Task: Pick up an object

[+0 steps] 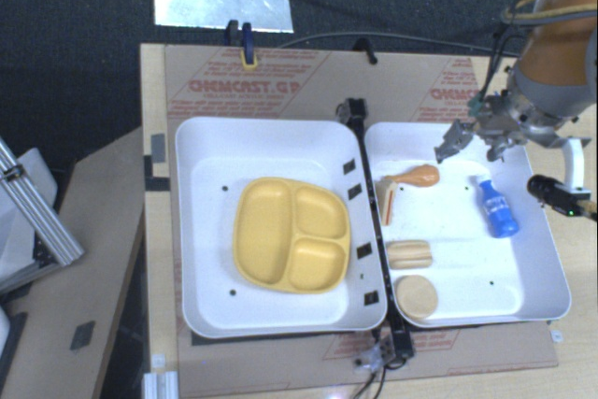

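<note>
Grey and orange, the arm [559, 42] reached in from three o'clock, and its jaws [472, 137] hung over the far edge of the right bin [537, 294], toward twelve o'clock of that bin. Two dark finger tips pointed down and outward, one toward eight o'clock and one toward six o'clock, with bare white bin floor showing between them, so the jaws stood apart and gripped nothing.

Just below the jaws, toward seven o'clock, lay an orange pear-shaped toy [416, 176], its narrow end pointing at nine o'clock; it was near the fingers but apart from them. A blue bottle [497, 209] lay at about five o'clock from the jaws, cap toward twelve o'clock. Beside the pear-shaped toy, against the bin's left wall, rested a thin orange-and-white stick [387, 204]. Further toward six o'clock sat a tan bread-like block [408, 253], and just beyond it a round tan disc [417, 295] in the bin's near left corner.

Across the divider at nine o'clock, the left bin [210, 154] carried a yellow divided tray [290, 235] with three compartments. Both bins sat on a brown board [280, 79] with red lettering, laid on the worktop [103, 229].
</note>
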### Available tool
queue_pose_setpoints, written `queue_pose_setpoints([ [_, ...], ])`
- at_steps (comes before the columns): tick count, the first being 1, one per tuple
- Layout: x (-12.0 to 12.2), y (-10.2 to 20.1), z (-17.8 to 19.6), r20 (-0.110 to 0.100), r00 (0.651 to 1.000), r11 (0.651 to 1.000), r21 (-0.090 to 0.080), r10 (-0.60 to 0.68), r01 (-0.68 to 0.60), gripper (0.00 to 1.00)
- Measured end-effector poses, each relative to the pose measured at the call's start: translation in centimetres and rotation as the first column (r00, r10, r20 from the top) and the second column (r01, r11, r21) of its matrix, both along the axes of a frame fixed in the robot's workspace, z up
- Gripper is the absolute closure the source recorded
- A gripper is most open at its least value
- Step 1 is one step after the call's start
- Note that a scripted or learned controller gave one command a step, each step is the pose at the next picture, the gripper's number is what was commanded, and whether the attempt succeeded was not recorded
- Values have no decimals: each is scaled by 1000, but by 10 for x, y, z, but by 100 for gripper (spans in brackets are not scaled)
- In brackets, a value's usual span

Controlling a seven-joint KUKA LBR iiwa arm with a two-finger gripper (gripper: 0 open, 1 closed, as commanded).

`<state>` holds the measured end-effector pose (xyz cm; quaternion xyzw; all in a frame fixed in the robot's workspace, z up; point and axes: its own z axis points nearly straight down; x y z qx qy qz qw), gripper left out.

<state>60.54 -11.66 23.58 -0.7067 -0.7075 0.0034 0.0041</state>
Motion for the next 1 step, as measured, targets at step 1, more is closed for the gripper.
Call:
queue_pose_setpoints([
  [1,2,0,7,12,1000,1000,-1,2,-2,0],
])
